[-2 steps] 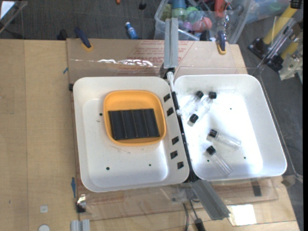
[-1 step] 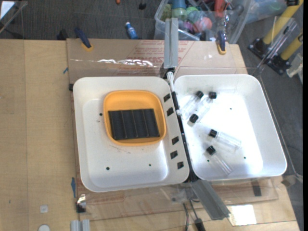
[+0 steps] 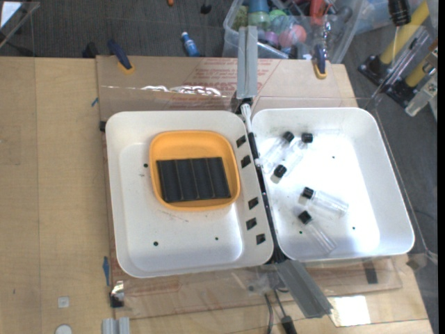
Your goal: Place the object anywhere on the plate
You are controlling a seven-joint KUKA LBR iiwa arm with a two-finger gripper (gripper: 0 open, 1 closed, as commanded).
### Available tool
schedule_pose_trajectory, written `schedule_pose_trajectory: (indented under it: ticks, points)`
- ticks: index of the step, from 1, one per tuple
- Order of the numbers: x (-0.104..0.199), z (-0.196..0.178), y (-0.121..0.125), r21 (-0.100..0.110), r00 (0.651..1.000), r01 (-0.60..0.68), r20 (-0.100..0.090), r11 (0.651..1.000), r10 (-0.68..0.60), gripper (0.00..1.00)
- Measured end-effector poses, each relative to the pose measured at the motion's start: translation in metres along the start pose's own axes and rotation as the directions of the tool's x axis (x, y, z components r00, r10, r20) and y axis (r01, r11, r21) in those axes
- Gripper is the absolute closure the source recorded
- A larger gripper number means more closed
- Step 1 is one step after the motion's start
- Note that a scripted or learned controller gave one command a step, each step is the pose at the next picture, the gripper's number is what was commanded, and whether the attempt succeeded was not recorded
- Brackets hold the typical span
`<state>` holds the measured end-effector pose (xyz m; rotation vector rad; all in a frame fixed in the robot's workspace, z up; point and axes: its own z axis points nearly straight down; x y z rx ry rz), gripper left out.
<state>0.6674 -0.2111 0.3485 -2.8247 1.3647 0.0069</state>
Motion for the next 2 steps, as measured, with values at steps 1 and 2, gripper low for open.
schedule_pose_trajectory:
  ticks: [1, 2]
  points:
    - [-0.002, -0.002, -0.003, 0.002, 0.954, 0.3, -0.006, 0.954, -0.3, 1.0]
    - [0.007, 0.021, 0.005, 0.0, 0.808, 0.589, -0.006, 0.808, -0.589, 1.0]
